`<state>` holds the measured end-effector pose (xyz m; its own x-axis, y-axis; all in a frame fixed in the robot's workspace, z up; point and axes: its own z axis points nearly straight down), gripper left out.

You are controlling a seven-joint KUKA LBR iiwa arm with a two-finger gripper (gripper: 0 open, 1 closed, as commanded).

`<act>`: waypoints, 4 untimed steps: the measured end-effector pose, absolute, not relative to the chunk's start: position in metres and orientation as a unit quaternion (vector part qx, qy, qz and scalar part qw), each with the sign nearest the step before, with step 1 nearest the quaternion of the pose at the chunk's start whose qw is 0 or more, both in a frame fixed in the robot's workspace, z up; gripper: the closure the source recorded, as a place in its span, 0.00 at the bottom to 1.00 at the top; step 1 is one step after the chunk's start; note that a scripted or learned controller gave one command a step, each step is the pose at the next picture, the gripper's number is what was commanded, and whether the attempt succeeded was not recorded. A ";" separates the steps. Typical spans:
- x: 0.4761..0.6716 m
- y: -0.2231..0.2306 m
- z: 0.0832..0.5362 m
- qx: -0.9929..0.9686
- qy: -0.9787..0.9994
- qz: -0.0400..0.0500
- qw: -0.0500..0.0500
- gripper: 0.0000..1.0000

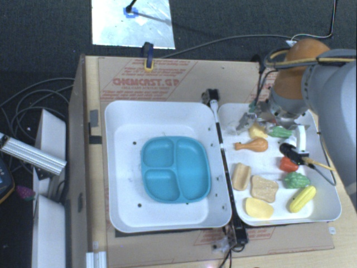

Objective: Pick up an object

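White left bin (pixel 120 149) holds blue divided plate (pixel 174 169); right bin (pixel 329 205) holds toy foods (pixel 262 186). Gripper (pixel 254 118) low at its back; grip state unclear.

White bins (pixel 120 149): two
Blue divided plates (pixel 174 169): one
Toy food pieces (pixel 264 188) in right bin: about ten, some partly hidden under the arm

- We look down from one fixed camera above the brown cardboard-covered worktop (pixel 167 74), at a slant.
- We see both shallow white plastic bins (pixel 120 121) whole, from moderate height; the grey arm (pixel 329 88) enters at right.
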<state>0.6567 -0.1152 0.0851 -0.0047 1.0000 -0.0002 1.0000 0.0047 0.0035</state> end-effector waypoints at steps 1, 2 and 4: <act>0.660 -0.115 0.100 0.704 0.710 0.004 0.005 1.00; 0.658 -0.116 0.098 0.704 0.710 0.002 0.003 0.00; 0.669 -0.102 0.085 0.705 0.709 0.001 0.001 0.00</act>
